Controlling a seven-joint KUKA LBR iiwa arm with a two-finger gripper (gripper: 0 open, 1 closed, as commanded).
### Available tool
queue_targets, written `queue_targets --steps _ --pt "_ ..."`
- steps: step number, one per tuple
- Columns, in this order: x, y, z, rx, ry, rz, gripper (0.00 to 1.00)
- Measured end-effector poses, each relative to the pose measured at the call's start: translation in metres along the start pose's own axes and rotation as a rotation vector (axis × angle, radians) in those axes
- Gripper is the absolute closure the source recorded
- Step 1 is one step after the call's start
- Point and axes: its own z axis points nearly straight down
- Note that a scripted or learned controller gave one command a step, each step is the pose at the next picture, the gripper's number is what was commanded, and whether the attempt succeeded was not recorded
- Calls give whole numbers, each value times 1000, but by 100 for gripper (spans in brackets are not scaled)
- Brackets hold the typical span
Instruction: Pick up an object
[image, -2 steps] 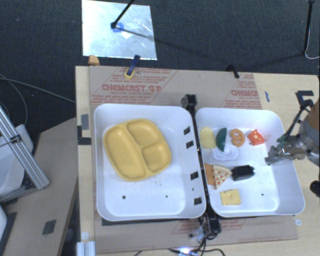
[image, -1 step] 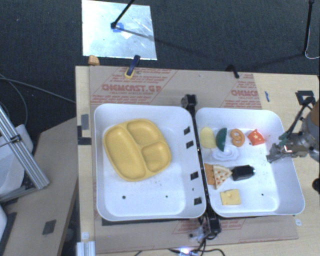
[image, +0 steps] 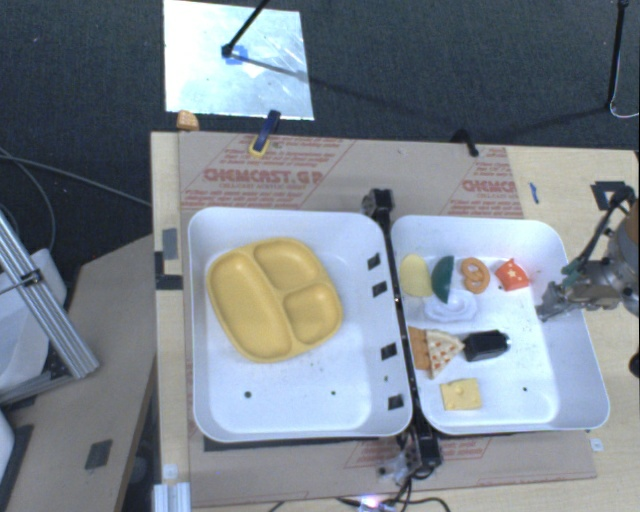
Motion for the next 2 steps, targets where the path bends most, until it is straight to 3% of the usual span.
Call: queue_targets --steps 1,2 --pt "-44 -7 11 14 -1 11 100" --pt "-42 -5 0 10 -1 5 100"
